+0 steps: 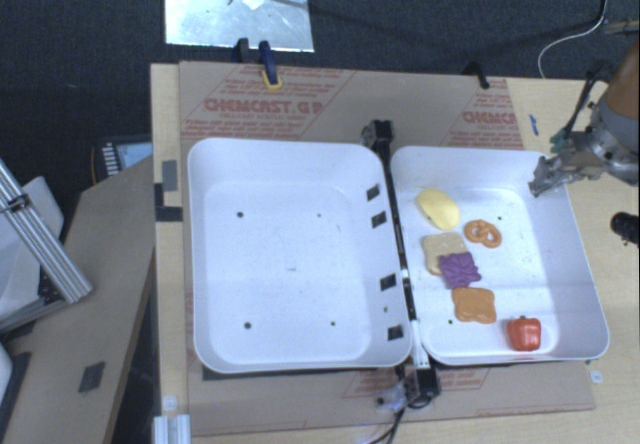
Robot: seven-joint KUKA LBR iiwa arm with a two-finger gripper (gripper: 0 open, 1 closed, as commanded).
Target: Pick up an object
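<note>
Dark carpet beyond my tan surface (120, 232) | two white bins (290, 252) side by side | claw (548, 177) over right bin's far edge, grip state unclear.

Five small items, all in the right bin (560, 262), clustered left of centre, running top to bottom. Yellow lump (438, 208), rounded, lies nearest the top. Orange pretzel (483, 232) sits flat just right of it, slightly lower. Purple piece (460, 269), ragged outline, lies on top of a tan slab (435, 249), covering its lower right. Orange waffle (474, 305) is flat, just below purple. Red pepper (524, 333) sits near the bin's bottom right corner, apart from the others.
</note>
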